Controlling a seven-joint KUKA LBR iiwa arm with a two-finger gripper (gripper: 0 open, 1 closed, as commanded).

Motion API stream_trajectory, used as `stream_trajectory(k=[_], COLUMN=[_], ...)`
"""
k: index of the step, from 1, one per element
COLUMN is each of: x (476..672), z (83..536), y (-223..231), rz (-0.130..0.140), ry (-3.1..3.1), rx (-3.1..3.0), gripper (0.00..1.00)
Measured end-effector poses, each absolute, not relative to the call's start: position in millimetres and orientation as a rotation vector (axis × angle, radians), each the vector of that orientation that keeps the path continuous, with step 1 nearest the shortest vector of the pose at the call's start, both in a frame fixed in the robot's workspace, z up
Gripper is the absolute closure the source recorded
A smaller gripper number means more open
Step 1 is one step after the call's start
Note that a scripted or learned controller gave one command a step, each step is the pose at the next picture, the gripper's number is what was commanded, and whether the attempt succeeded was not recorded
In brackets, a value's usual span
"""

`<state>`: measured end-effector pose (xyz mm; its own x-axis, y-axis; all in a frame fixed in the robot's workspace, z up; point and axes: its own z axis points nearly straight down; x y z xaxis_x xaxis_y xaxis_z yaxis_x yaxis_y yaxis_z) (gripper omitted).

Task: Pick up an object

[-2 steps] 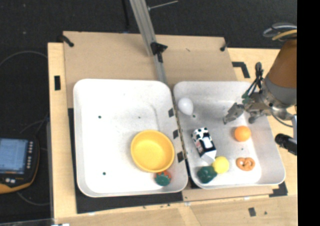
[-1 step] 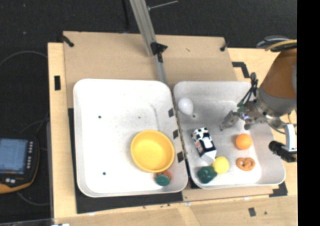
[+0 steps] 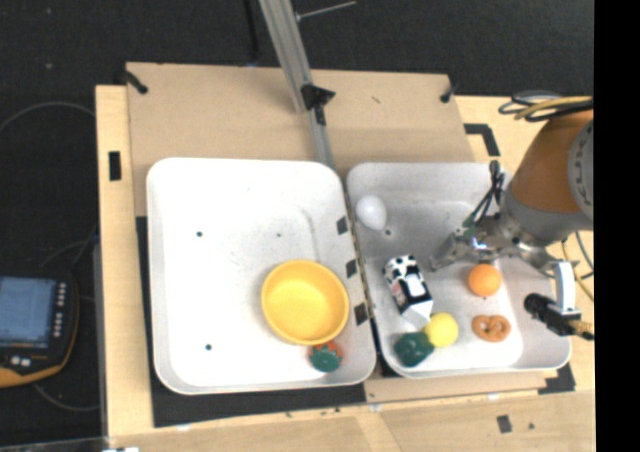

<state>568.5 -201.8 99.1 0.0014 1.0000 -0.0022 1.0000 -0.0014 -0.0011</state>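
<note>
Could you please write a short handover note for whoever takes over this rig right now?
Tool: low in the right bin, just above the orange ball; grip state unclear, nothing seen held.
Right bin also has a white ball, cow-print carton, yellow ball, green toy, pretzel.
Left bin: yellow bowl, small green-and-red toy.
Done: approach only.
Left: grasp and lift one object.

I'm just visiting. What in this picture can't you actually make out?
- Gripper, camera view: small and dark above the orange ball; its state is unreadable.
- Arm: cut off by the right edge.
- Small green thing: partly hidden by the yellow bowl; too small to identify.
</note>
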Motion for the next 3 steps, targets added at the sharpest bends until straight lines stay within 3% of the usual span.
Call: stream_trajectory(k=[1, 2, 3], x=[570.0, 576.5, 577.6], z=[112.3, 173.8, 203.3], y=[-202.7, -210.8, -212.4], rz=[0.003, 0.005, 0.003], ry=[2.211, 2.215, 2.221], rx=[2.223, 2.216, 2.215], gripper=[1.00, 1.00, 1.00])
